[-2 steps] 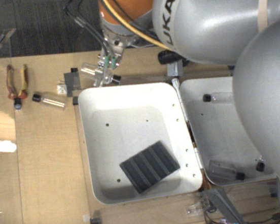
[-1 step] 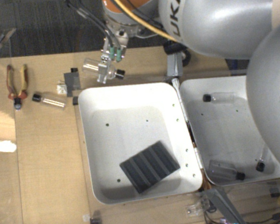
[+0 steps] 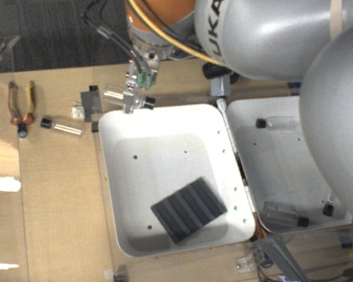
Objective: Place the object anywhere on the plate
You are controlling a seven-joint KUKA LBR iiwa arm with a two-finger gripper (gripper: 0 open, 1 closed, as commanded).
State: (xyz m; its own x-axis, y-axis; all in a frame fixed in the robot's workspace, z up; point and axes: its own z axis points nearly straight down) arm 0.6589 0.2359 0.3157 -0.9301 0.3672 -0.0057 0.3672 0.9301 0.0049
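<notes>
A dark grey ribbed plate (image 3: 189, 210) lies tilted on the floor of the left bin (image 3: 123, 176), near its front edge. My gripper (image 3: 132, 101) hangs over the back left corner of that bin, well away from the plate. A green and clear part sits just above its tip. In the right bin (image 3: 256, 159), a clear tube with a black cap (image 3: 276, 122) lies near the back. Another clear piece with a black end (image 3: 283, 214) rests at the front. The arm's large grey body hides most of the right bin.
On the bench left of the bins lie red-handled pliers (image 3: 21, 104) and a clear vial with a black cap (image 3: 61, 126). Small black and white fixtures (image 3: 89, 102) stand by the left bin's back corner. Cables (image 3: 277, 272) lie at the front.
</notes>
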